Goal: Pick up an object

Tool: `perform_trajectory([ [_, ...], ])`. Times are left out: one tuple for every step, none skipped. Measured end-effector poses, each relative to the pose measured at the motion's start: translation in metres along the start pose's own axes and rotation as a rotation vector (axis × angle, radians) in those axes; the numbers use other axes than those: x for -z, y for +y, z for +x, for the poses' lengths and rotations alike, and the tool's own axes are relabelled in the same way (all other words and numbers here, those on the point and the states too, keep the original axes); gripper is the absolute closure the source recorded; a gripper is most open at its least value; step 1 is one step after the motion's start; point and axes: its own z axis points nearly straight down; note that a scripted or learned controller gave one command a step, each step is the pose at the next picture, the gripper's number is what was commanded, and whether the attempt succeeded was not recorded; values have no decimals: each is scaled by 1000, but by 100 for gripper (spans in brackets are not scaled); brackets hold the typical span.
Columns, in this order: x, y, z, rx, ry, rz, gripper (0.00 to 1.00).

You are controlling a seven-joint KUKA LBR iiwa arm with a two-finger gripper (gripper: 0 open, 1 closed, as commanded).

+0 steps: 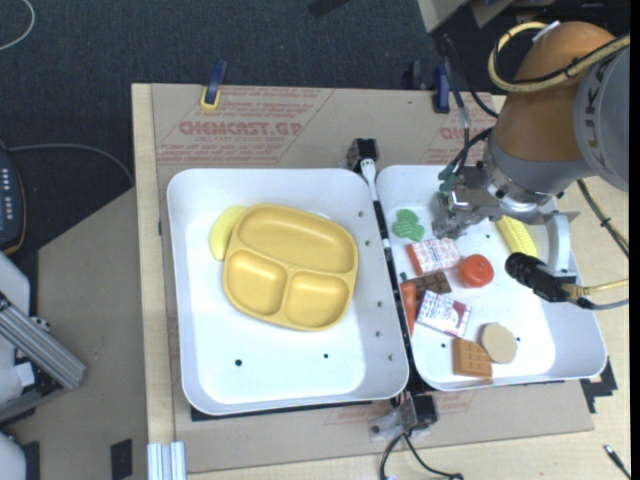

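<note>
Nearest you in the right bin [575, 353], a brown waffle-like square [472, 358] and a pale round biscuit [499, 343] lie just beside each other by the near rim. Behind them a white-and-red packet [441, 314] leans against a dark packet [428, 284], with another red-printed packet [433, 255] and a red tomato [476, 270] a little farther back; the pieces lie loose and partly overlapped, as if tipped in for picking rather than arranged. Across the divider, the left bin [200, 338] holds a yellow compartment tray [289, 265] turned upside down over a second yellow piece [224, 230], parked well apart from the work. Farther still, a green toy [408, 224] and a yellow corn cob [516, 234] flank the gripper [452, 211], which hangs low over the far part of the right bin, near the green toy and the upper packet. You cannot tell how it is set, and nothing is visibly held. Any item could serve as your pick.
</note>
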Motion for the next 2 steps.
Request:
perform_trajectory([
  [2,5,2,1,-1,-5,100],
  [10,5,11,2,0,-7,100],
])
